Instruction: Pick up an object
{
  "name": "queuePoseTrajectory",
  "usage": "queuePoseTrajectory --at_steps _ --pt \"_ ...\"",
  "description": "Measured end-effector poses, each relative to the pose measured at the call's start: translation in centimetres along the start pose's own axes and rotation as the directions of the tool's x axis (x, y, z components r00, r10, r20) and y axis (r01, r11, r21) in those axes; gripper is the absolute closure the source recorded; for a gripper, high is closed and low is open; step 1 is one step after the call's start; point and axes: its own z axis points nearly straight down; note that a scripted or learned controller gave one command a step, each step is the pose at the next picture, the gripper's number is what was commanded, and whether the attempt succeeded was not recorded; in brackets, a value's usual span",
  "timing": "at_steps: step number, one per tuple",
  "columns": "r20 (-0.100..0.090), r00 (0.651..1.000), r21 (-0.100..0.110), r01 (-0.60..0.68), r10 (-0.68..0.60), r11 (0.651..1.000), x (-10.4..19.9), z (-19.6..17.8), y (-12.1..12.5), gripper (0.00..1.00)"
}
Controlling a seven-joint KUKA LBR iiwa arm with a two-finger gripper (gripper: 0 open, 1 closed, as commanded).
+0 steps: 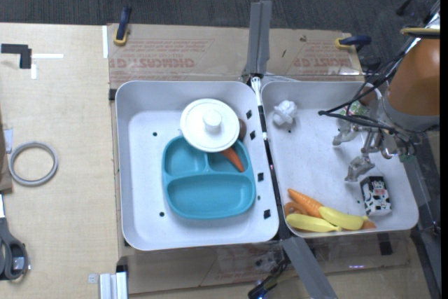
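Camera view: I am hovering my hand (360,161) over the right bin (315,122), above its open white floor. The two fingers (358,168) are standing a narrow gap apart with nothing between them. The nearest candidate, a small black-and-white toy (376,195), is lying just beside my fingertips, toward the near wall. A banana (325,220) and a carrot (304,200) are lying together along the near wall, and a white crumpled object (284,113) is sitting well apart near the far corner.

To grasp well, I am judging that I should centre over the toy, descend straight, and close across its shorter side.

Room: the toy is lying near the right and near walls, so lateral clearance is limited there. The left bin (136,150) is holding a blue tray (206,196) and a white lid (209,124)
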Motion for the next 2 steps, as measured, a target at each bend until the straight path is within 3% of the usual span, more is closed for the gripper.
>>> queuePoseTrajectory --at_steps 1,2 --pt "-0.003 0.991 0.0 -0.137 0.137 0.991 8.7 0.1 -1.5 0.0" --pt "-0.003 0.993 -0.001 -0.118 0.118 0.993 8.4 0.1 4.4 0.0"
